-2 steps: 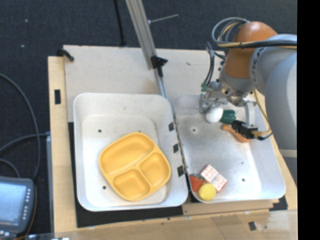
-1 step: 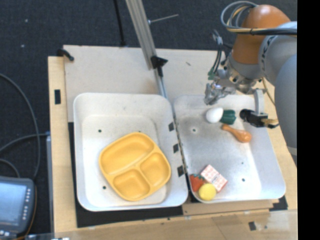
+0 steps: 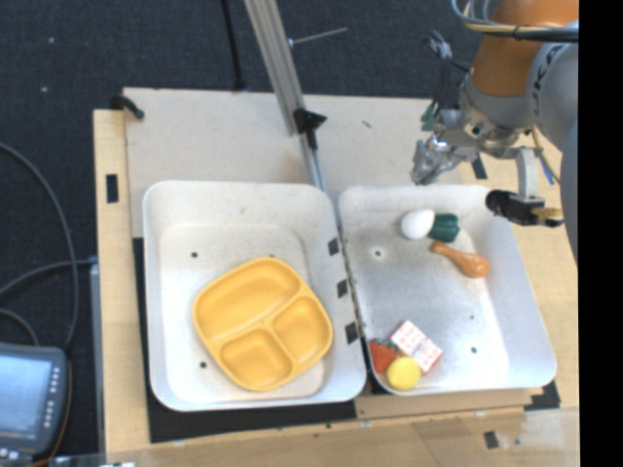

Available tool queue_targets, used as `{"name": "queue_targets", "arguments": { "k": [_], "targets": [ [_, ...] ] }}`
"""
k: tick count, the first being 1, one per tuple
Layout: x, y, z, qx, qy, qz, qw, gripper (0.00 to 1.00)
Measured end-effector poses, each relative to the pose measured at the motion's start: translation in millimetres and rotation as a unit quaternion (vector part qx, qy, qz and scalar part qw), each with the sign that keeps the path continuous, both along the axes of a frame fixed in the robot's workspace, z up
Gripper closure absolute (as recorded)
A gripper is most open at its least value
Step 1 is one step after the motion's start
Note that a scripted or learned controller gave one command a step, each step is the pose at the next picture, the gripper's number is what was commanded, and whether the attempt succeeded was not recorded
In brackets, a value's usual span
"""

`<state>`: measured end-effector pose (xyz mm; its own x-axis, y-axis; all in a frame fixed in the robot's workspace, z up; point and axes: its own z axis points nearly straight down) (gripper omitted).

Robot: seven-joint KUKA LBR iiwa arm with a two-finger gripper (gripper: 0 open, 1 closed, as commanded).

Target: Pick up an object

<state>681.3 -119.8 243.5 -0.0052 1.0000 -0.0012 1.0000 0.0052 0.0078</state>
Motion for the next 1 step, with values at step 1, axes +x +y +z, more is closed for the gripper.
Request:
{"name": "queue_targets", "arguments": {
  "k": [1],
  "targets": [
    [1.3,-1.4,55.3,-0.0002,0.000,0.000,1.0000,1.00]
  ]
}}
